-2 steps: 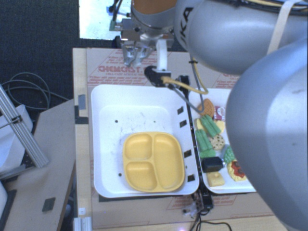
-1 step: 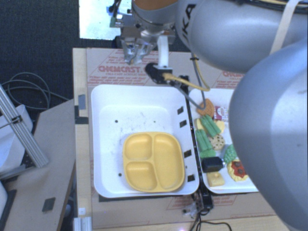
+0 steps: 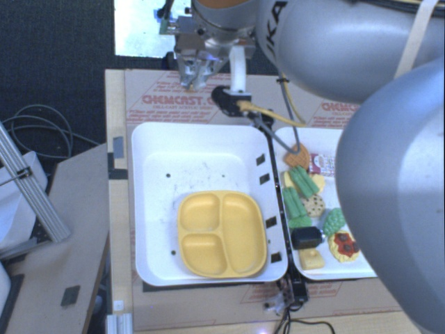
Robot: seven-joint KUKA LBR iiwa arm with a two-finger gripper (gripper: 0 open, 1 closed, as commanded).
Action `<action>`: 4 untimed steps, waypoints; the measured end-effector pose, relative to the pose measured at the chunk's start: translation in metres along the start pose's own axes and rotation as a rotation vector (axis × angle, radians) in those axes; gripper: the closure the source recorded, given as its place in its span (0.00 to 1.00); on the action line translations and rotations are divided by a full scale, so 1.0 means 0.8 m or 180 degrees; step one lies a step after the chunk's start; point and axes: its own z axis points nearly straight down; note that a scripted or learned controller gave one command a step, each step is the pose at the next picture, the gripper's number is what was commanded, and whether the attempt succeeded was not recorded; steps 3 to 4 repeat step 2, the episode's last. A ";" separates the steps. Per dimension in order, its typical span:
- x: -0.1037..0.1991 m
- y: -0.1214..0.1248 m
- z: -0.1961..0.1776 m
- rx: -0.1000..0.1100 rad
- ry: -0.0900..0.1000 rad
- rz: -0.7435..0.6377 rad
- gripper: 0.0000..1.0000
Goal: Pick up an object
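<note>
Brown cardboard [image 3: 208, 99] covers the bench under 2 white bins. Largest, the grey arm [image 3: 361, 40] sweeps in above everything. Next, the left bin [image 3: 160, 152] holds 1 yellow divided plate [image 3: 222, 233]; the right bin [image 3: 327, 273] holds small toy foods [image 3: 302, 186] in a heap. Smallest, the gripper [image 3: 197, 72] hangs beyond the bins' far edge, carrying nothing; whether it is spread I cannot tell. Picking seems not begun.

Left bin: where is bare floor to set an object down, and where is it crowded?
In the left bin, the floor is bare across the far half, between the far wall and the yellow divided tray, plus a strip along the tray's left side. The right bin is crowded with toy food items packed near the divider. The gripper sits beyond the bins' far edge.
</note>
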 end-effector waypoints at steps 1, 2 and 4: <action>0.000 0.001 -0.014 -0.0007 0.0000 -0.0011 1.00; 0.001 0.001 -0.028 -0.0016 0.0001 -0.0023 1.00; 0.001 0.001 -0.028 -0.0016 0.0001 -0.0023 1.00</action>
